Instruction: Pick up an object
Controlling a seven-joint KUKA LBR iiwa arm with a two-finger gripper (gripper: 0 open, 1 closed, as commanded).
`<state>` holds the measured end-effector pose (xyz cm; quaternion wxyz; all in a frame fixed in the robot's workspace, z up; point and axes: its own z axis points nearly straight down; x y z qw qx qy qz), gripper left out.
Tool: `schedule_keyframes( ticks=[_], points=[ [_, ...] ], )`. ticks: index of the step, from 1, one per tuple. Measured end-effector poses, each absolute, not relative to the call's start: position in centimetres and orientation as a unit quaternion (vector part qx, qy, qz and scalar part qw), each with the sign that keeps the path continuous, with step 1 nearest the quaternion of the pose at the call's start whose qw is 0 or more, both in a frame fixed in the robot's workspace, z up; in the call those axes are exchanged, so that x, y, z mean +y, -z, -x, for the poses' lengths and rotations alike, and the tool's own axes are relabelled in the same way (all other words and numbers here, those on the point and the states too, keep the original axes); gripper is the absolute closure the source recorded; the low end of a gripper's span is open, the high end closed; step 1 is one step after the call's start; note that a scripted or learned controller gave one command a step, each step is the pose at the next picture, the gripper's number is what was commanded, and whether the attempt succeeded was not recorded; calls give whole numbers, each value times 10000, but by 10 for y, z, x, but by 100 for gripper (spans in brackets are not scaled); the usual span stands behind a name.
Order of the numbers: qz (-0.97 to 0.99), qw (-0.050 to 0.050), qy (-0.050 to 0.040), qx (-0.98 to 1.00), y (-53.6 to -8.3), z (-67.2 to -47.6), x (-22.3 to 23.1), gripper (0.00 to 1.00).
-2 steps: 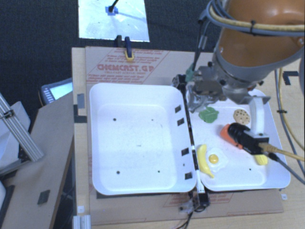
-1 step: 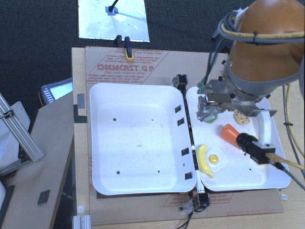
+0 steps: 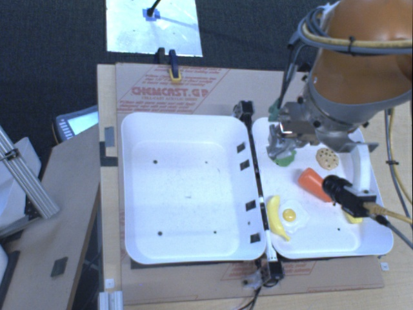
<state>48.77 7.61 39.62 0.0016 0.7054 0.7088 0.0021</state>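
Observation:
My gripper (image 3: 280, 150) hangs low over the back left part of the right bin (image 3: 374, 237). A green object (image 3: 284, 159) lies right beneath it, mostly hidden by the gripper. Whether it is touched or held cannot be made out. A speckled cookie (image 3: 327, 157) lies to the right of the gripper. An orange carrot-like piece (image 3: 311, 181) sits just in front of the cookie. Near the bin's front left lie a yellow banana (image 3: 275, 216) and a fried egg (image 3: 292, 216), side by side.
The left bin (image 3: 129, 173) stands beside the right one, with a black divider strip (image 3: 253, 173) between them. The arm's large orange and grey body (image 3: 361, 50) looms over the right bin's back. A small yellow piece (image 3: 353, 218) peeks out at the right.

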Motion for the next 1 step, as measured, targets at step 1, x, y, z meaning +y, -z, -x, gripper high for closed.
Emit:
schedule_keyframes(
  ticks=[1],
  points=[
    [-7046,44,-79,7095,-524,-487,105,100]
  ],
)
